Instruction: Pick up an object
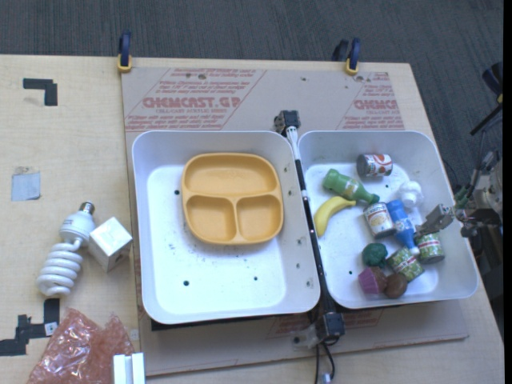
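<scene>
The right bin point(448, 282) holds several small items. A red and white can point(374, 165) lies at the back, with a green bottle point(348, 186) and a yellow banana point(330, 211) to its left. A small tin point(378, 218), a blue bottle point(402, 223) and a white piece point(410, 192) sit mid-bin. At the front lie a green ball point(374, 254), a purple block point(370, 280), a brown lump point(394, 286) and two green-labelled tins point(406, 263). My gripper point(438, 218) reaches in low over the bin's right rim, just above the rightmost tin point(431, 249). I see nothing held in it.
The left bin point(160, 278) carries an orange divided tray point(233, 197). Outside the bins on the left lie a spiral light bulb point(66, 254), a white cube point(110, 241) and a pink crinkled bag point(80, 346). Blue clamps point(124, 52) hold the board's far edge.
</scene>
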Controlling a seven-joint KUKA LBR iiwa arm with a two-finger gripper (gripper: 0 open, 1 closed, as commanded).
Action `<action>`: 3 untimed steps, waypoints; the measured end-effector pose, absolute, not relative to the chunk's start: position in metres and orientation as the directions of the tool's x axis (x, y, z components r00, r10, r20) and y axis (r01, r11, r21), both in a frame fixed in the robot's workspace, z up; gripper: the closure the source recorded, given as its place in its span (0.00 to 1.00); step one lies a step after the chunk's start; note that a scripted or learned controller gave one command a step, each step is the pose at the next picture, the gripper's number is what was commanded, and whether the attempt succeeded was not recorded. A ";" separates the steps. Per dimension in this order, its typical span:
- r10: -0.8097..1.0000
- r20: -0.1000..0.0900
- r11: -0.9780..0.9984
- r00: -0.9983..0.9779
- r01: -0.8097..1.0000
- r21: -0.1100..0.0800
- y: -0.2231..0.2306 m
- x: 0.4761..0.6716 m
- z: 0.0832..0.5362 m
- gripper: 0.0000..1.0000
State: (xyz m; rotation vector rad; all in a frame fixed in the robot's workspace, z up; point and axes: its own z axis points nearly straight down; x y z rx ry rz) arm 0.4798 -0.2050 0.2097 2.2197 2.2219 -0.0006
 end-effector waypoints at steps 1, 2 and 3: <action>1.000 0.000 -0.001 0.001 1.000 0.000 -0.141 0.484 0.092 0.00; 1.000 -0.001 0.002 -0.002 1.000 0.001 -0.135 0.588 0.093 0.00; 1.000 -0.002 0.005 -0.005 1.000 0.002 -0.135 0.588 0.103 1.00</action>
